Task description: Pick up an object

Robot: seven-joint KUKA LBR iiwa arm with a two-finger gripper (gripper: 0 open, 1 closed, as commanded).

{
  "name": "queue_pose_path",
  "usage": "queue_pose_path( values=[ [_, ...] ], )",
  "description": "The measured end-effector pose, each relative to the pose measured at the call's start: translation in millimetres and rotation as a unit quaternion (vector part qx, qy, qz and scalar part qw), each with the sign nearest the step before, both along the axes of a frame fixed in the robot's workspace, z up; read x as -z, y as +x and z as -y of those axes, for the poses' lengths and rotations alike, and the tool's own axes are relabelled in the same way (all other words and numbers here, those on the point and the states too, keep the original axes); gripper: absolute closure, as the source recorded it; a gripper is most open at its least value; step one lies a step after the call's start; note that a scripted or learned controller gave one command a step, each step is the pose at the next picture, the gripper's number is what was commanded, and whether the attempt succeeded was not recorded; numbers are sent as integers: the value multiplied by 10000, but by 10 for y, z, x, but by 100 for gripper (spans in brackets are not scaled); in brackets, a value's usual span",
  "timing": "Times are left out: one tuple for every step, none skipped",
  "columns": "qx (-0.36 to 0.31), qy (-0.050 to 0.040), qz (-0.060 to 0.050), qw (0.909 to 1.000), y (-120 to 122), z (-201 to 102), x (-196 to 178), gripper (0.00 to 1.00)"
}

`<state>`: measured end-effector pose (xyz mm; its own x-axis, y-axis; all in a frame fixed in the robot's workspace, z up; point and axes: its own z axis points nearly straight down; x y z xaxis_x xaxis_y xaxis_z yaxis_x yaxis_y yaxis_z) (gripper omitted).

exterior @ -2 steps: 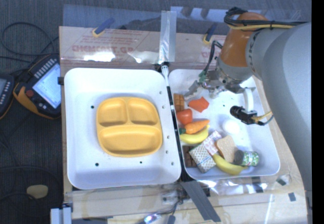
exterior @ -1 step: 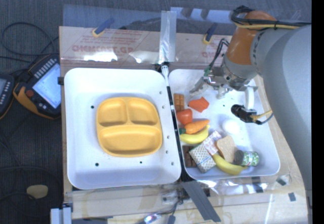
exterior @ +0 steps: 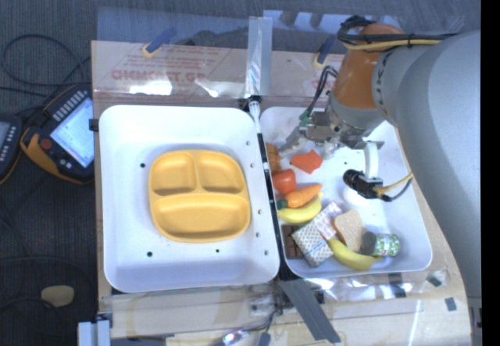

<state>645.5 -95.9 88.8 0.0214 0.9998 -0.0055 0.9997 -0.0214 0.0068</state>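
A handheld control pendant (exterior: 64,136) with a lit screen is lying on the dark floor at the far left, its cables trailing beside it. The left white bin (exterior: 125,251) is holding a yellow divided plate (exterior: 200,194), which is sitting flat near the bin's centre. The right white bin (exterior: 412,247) is holding the loose objects, clustered along its left wall and front. An orange wedge-shaped block (exterior: 307,161) is lying toward the back, with a red tomato (exterior: 284,180) just beside it. In front of these a carrot (exterior: 304,196) is resting against a banana (exterior: 300,213). Further forward are lying a patterned box (exterior: 311,243), a slice of bread (exterior: 349,228), a second banana (exterior: 351,255) and a small green object (exterior: 386,244).

The gripper (exterior: 319,136) is hanging over the back of the right bin, just above the orange wedge-shaped block — whether it is released or clenched cannot be told. The grey arm (exterior: 437,110) is reaching in from the right, its orange band (exterior: 358,75) sitting above the wrist.
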Motion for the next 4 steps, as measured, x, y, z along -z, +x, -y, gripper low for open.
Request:
queue_pose_path(
  values=[
    [52, 7, 13, 10000, -226, 79, -4, 0],
    [53, 13, 22, 10000, -218, 77, -106, 100],
    [341, 21, -38, 9994, 0, -570, -950, 100],
    [342, 16, -43, 9994, -2, -566, -945, 0]
  ],
)
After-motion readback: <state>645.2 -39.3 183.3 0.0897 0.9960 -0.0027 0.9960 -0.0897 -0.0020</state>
